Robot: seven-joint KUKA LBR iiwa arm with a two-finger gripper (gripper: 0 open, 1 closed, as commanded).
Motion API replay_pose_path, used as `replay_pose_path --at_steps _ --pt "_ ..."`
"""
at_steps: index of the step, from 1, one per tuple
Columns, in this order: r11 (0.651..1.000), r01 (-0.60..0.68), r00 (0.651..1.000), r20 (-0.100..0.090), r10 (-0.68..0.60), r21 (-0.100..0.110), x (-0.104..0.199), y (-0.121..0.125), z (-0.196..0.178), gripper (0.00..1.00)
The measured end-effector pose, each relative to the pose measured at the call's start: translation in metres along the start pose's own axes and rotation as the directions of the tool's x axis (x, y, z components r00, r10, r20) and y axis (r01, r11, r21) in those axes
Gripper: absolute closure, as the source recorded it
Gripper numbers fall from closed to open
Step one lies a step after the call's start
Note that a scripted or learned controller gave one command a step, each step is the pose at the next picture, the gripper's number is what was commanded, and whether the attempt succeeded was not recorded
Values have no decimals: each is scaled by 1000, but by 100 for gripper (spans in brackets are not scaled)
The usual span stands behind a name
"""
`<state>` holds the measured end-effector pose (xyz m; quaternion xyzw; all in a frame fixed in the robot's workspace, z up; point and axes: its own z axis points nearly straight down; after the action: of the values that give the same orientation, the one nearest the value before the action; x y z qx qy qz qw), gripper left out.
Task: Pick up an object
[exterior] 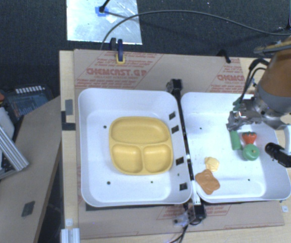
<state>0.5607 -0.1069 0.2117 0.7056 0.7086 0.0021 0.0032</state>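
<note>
grey arm (287, 92) with orange band, black cable, silvery metal gripper (238, 121).

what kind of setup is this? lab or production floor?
Most likely a robotics lab bench for pick tests: two white bins on cardboard, a yellow divided tray in the left bin, toy food pieces in the right under the end effector, loose cables around.

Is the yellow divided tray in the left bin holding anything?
Empty. The yellow tray lies flat in the left bin, and all three compartments show bare yellow.
</note>
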Motion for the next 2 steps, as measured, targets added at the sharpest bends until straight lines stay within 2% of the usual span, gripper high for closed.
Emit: replay_pose_path --at_steps 1,2 --pt "1000 0 1000 0 0 -1 3 8 -63 100" --pt "1000 5 1000 -3 -5 5 56 4 -66 100"
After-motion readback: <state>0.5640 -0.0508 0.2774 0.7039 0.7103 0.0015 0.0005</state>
